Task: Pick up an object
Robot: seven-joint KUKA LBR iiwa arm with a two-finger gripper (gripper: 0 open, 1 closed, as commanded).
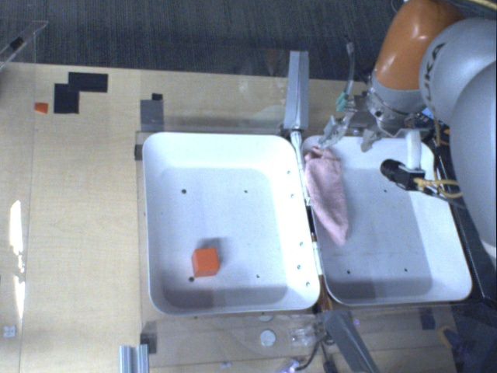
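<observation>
A pink cloth (329, 193) lies crumpled along the left side of the right bin (404, 278), next to the divider between the bins. My gripper (348, 136) hangs over the far left corner of that bin, just above the cloth's upper end. Its fingers (332, 130) stand apart, with white bin floor showing between them, so it is open. The left fingertip is very near the top of the cloth; I cannot tell whether they touch. A small orange block (206, 262) rests on the floor of the left bin (225, 158), toward its front left.
The arm's grey body and orange band (408, 33) fill the upper right. A black cable fitting (400, 173) juts over the right bin. A metal post (295, 92) stands behind the divider. Black markers (78, 90) lie on the bench at far left.
</observation>
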